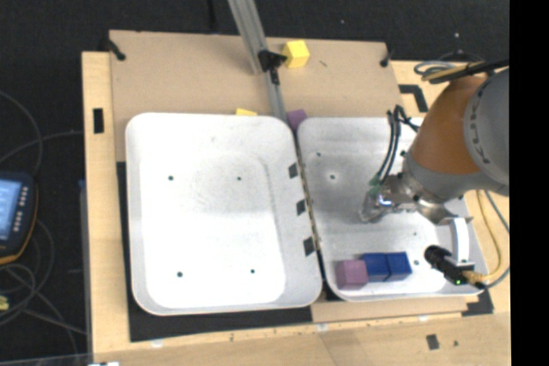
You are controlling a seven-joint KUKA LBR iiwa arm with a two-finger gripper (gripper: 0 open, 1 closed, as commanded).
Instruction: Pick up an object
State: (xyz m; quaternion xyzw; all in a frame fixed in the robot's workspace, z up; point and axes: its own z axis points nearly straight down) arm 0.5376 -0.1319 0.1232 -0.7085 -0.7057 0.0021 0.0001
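Observation:
In the right bin [343,150], a blue block [385,266] and a purple block [351,273] lie side by side against the front wall. My gripper [374,211] hangs low over the middle of this bin, a short way behind the blue block and apart from it. The grey wrist and the orange band [442,137] rise to its right. Nothing shows between the fingers from this angle.
The left bin [210,210] sits beside the right one, with black clips along the shared edge. A slanted metal pole [244,9] rises behind the bins. A yellow block [297,53], a small purple block [296,117] and a yellow bit [246,111] lie on the bench behind.

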